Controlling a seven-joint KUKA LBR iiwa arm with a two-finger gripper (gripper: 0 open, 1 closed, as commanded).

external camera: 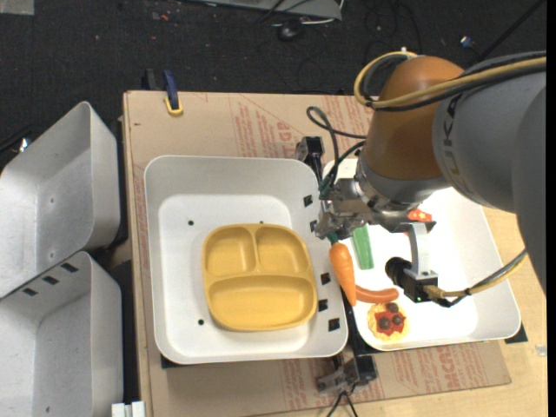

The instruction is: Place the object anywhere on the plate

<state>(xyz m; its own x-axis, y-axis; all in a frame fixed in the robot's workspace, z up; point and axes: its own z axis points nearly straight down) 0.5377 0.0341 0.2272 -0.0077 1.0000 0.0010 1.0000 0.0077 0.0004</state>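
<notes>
Camera view: bench top [234, 115] is brown cardboard-like sheet with faint red print, on dark speckled floor with cables [287, 16] beyond; yellow plate [259, 276] is the landmark: smooth plastic, rounded-square, three compartments, lying flat in the left bin [165, 233], a matte white shallow tray; right bin [495, 320] just right of the plate holds toy food; orange carrot [344, 272], tapered, lies at that bin's left edge, nearest the plate; green block [362, 246] just past it; red sausage [375, 294] and small tart [387, 321] lower right of plate; gripper [347, 220] hangs over carrot and green block, right of plate; finger state: cannot tell.
</notes>
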